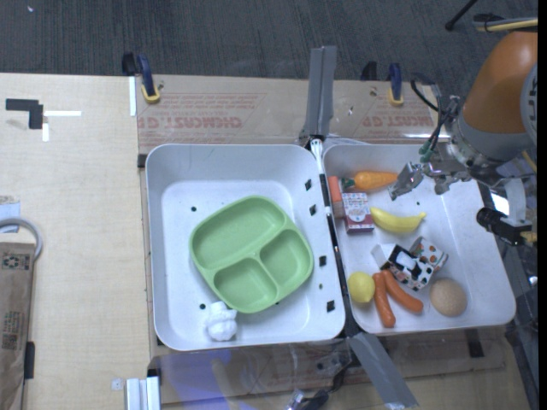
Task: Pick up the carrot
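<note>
Near the front of the right bin [491,319], the carrot [402,292] lies as a pair of slim orange roots, angled side by side between the yellow lemon [361,287] and the tan egg-like ball [448,298]. My claw [416,177] hovers well apart from it, near the bin's back by the orange pepper [374,180]; I cannot tell its state.

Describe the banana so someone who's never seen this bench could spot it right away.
Look in the right-hand white bin, the one without the green tray. In its upper middle, right of a small red and white carton, lies the banana. It is the one long, curved yellow thing; the lemon is round and the carrots are orange.
</note>
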Robot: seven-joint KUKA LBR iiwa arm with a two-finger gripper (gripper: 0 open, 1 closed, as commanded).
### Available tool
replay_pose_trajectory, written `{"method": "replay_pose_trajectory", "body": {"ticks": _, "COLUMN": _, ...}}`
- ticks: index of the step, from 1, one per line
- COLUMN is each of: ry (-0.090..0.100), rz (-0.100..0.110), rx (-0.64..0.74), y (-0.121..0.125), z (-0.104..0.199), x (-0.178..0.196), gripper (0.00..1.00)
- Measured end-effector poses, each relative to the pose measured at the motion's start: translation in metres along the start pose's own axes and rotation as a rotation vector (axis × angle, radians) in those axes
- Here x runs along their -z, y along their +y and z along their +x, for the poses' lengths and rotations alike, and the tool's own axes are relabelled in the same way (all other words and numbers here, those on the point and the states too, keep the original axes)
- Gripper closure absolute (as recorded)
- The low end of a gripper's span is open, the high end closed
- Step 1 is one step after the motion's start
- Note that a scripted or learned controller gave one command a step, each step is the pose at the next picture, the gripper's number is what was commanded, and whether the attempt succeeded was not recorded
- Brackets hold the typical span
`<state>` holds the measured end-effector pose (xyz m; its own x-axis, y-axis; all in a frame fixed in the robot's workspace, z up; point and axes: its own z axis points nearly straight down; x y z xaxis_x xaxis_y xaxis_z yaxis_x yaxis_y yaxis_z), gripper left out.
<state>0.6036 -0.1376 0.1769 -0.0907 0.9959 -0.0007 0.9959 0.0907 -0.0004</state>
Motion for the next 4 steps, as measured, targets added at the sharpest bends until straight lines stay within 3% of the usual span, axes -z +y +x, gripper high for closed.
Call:
{"method": "replay_pose_trajectory", "body": {"ticks": 1, "ry": -0.001, "rz": -0.001, "rx": 0.147, "y": 0.056, "z": 0.002, "x": -0.084, "gripper": 0.00}}
{"method": "replay_pose_trajectory", "body": {"ticks": 2, "ry": 0.000, "rz": 0.002, "rx": 0.148, "y": 0.056, "z": 0.002, "x": -0.075, "gripper": 1.00}}
{"method": "replay_pose_trajectory", "body": {"ticks": 3, "ry": -0.001, "rz": -0.002, "rx": 0.067, "y": 0.057, "z": 0.007, "x": 0.035, "gripper": 1.00}}
{"method": "replay_pose_trajectory", "body": {"ticks": 4, "ry": -0.003, "rz": -0.002, "rx": 0.069, "y": 0.057, "z": 0.006, "x": 0.044, "gripper": 1.00}}
